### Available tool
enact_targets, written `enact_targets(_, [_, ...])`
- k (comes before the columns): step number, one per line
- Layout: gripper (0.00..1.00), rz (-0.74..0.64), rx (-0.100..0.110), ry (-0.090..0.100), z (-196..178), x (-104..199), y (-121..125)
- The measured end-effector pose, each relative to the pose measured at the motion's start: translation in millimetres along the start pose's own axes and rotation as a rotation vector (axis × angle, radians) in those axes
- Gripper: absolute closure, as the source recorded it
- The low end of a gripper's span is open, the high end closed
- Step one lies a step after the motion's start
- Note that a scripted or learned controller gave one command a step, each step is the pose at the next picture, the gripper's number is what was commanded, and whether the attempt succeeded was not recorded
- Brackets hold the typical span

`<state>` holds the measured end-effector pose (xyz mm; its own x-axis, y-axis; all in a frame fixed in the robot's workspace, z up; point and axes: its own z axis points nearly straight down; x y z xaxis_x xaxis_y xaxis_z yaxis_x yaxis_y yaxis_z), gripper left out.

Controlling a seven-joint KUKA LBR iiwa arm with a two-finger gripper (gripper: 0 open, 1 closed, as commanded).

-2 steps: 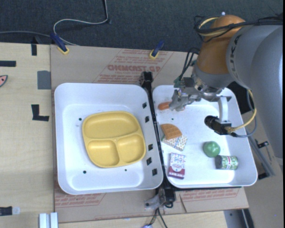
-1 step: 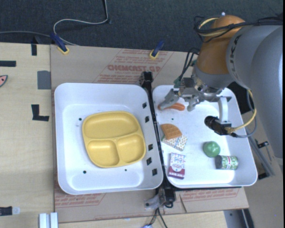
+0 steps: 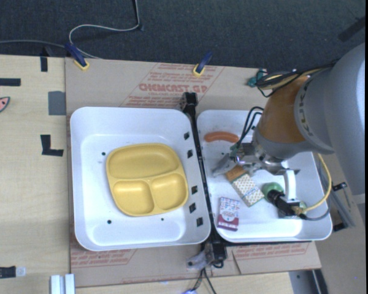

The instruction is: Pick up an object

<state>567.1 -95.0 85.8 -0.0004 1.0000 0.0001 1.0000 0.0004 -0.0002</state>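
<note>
My gripper (image 3: 228, 164) is low inside the right bin (image 3: 306, 228), near its left wall, with the grey arm and orange band (image 3: 281, 118) above it. A small brown block (image 3: 235, 173) lies right under the gripper's tip, and whether it is touched is unclear. A cream patterned packet (image 3: 248, 190) lies just below it. An orange sausage-shaped piece (image 3: 221, 137) rests at the bin's back. Toward the front lies a red packet (image 3: 229, 213). A green round piece (image 3: 271, 190) sits to the right, by the gripper's cable.
The left bin (image 3: 80, 164) holds a yellow divided plate (image 3: 148, 179). A black divider (image 3: 196, 164) runs between the two bins. Yellow clamps (image 3: 202, 66) sit on the cardboard behind the bins. A yellow cable (image 3: 322, 195) loops at the right bin's right side.
</note>
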Motion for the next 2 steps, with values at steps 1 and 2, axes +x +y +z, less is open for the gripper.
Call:
enact_targets(1, [1.00,0.000,-0.003,-0.002,-9.5,-0.5,0.7])
enact_targets(2, [1.00,-0.001,0.000,0.000,-138.2,51.0,-28.9])
